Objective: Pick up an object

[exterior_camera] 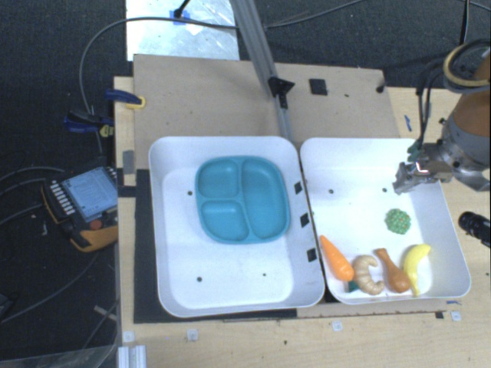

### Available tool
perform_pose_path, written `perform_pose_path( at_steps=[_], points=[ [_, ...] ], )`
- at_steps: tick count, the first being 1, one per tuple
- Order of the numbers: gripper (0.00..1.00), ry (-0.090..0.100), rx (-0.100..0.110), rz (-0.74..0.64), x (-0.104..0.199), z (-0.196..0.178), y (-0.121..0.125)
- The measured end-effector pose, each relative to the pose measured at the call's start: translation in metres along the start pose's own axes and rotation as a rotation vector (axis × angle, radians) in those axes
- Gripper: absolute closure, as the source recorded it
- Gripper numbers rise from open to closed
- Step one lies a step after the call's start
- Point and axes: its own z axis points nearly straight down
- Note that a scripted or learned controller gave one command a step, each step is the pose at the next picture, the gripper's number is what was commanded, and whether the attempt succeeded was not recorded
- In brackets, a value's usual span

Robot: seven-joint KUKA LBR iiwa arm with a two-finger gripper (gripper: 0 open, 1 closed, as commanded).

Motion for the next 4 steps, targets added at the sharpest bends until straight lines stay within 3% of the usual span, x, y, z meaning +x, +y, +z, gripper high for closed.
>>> perform_pose_path(
  at_steps=[1,4],
  points=[
    [1.00,0.001,0.002,-0.001,0.000,-0.027,0.001],
    [1.00,0.002,0.006,-0.003,0.138,0.017,-0.001]
  ],
)
